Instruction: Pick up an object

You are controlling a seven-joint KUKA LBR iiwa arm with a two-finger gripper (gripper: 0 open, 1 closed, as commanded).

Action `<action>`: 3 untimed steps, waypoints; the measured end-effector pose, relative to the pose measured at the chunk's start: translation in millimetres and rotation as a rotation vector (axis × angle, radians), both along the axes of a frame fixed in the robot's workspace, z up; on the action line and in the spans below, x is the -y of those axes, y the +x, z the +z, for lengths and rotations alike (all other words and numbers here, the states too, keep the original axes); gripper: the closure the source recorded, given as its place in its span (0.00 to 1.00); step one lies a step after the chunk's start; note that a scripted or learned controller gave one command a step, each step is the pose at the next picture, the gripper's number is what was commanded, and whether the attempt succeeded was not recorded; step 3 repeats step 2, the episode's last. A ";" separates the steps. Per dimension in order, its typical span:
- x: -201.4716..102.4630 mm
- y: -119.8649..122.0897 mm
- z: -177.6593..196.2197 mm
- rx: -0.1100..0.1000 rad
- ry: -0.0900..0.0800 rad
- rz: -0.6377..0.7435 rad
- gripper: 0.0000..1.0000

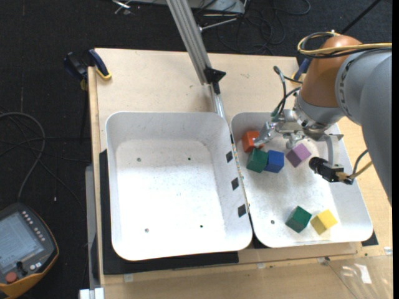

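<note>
End effector [282, 131] low in the right bin [349, 220], upper part, over a cluster of blocks. Finger state: cannot tell; metal parts and cables clutter the wrist. Orange block [250, 139] just left of it. Green block [257, 161] and blue block [275, 161] touching, just below. Purple block [300, 154] to its right. Second green block [298, 218] and yellow block [324, 222] near the bin's front edge. Left bin [118, 167] alongside on the tabletop [149, 80].
</note>
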State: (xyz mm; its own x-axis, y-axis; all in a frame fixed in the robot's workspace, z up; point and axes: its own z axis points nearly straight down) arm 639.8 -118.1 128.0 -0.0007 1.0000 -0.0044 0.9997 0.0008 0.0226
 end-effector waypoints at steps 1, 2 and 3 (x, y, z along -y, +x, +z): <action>61.5 -13.2 21.0 -0.019 0.000 -0.006 0.00; 100.5 -8.5 -31.2 -0.020 0.003 -0.006 0.00; 100.5 -8.5 -31.2 -0.020 0.003 -0.006 0.00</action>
